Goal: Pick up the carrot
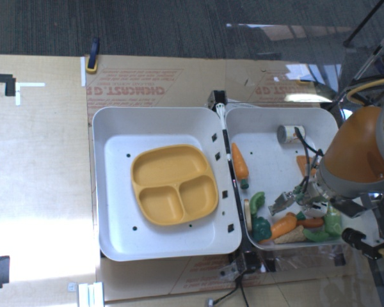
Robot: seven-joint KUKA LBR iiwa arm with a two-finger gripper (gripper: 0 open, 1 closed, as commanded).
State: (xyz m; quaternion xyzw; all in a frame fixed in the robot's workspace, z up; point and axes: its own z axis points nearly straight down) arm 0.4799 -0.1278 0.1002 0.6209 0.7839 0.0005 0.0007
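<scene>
**Supervisor:** Report task status: what is complete, what remains?

**Operator:** From my remote station I read the following. The orange tapered toy carrot (240, 162) lies flat in the right-hand shallow white plastic bin (269, 121), close against that bin's left wall, pointing roughly along the wall. Nothing is touching it. Judgement: the pick has not been accomplished.

**Supervisor:** Pincer position and state?

**Operator:** The metal two-finger pincer (288, 201) sits low over the lower half of the same bin, at the end of the grey arm with its orange band (357, 149). It is above a heap of toy food, a second orange piece (283, 226), a green pepper-like piece (256, 201) and other green items (324, 230), and well apart from the carrot by the wall. I cannot tell how far the fingers are spread, nor whether anything is between them; the clutter beneath obscures the tips.

**Supervisor:** Other fixtures?

**Operator:** The left-hand white bin (112, 190) on the counter carries a yellow three-compartment plastic plate (175, 184).

**Supervisor:** Remaining steps?

**Operator:** In my assessment, all of them: reposition over the carrot, descend, close, lift
</scene>
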